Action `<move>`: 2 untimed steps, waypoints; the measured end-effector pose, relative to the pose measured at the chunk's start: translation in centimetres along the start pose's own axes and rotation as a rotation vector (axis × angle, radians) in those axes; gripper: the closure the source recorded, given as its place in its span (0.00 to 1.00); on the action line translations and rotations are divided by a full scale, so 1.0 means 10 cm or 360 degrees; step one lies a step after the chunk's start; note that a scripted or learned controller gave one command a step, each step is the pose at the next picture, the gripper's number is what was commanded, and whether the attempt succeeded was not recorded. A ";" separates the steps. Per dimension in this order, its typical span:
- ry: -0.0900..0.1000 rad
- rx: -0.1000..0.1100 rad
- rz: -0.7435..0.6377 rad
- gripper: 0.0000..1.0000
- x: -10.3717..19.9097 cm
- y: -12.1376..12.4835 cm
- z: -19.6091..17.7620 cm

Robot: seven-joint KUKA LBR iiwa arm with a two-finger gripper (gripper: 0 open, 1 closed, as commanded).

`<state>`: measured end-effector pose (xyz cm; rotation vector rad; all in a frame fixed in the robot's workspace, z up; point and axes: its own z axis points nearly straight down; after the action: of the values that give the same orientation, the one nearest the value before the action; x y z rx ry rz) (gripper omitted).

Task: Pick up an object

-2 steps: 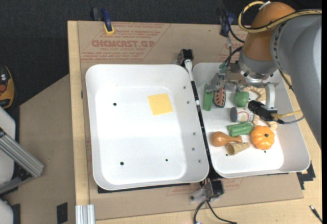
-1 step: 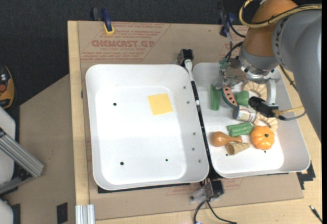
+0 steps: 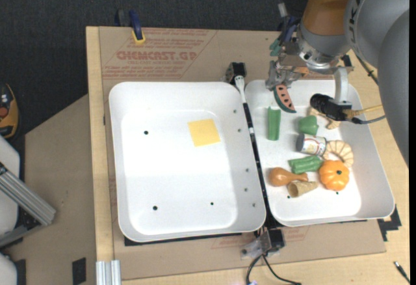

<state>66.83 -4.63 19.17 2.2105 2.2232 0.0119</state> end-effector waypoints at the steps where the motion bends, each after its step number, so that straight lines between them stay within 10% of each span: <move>1: 0.0001 0.0003 0.0001 1.00 0.36 0.00 -0.45; 2: 0.0001 0.0020 0.0009 1.00 0.43 -0.38 -0.63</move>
<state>62.91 -0.36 25.40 2.2232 2.2240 -0.0011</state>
